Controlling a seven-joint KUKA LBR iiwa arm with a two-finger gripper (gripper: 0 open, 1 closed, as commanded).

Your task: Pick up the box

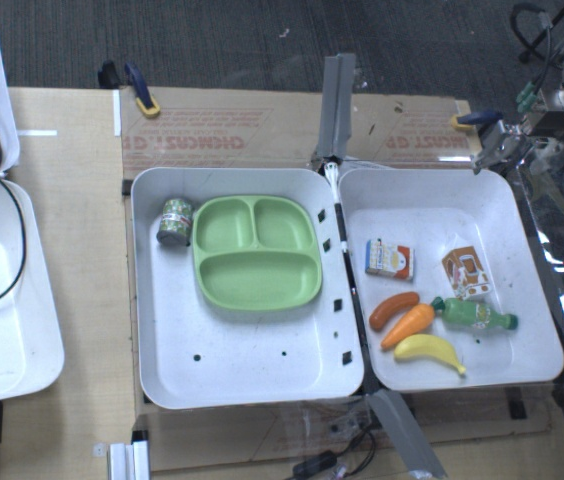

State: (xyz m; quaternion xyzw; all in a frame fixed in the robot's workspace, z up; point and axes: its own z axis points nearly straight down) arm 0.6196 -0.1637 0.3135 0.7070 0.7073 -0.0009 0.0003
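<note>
Gripper point(497, 148) at upper right, just past the far right corner of the right bin point(532, 298), at the rim. Finger spacing: cannot tell; too small and cluttered with cables. Nothing visible between the fingers.

Near to far, right bin:
- Banana point(432, 352) nearest the front edge.
- Carrot point(407, 325) just behind, touching or nearly touching the banana; sausage point(393, 309) beside it on the left.
- Green bottle point(474, 314) lying on its side, right of the carrot.
- Clear packet with orange print point(466, 272) just behind the bottle.
- Box point(389, 259), small, white and blue with an orange picture, lying flat in the left-centre of the bin, just behind the sausage, apart from the packet. Open floor on its far side toward the gripper; well apart from the gripper.

Left bin point(152, 308):
- Green divided plate point(257, 251) in the far half.
- Small can point(174, 221) on its side, just beside the plate's left edge.

Farther back: grey upright post point(337, 108) between the bins; blue-and-yellow clamp point(139, 88) at the bench's far left edge.
</note>
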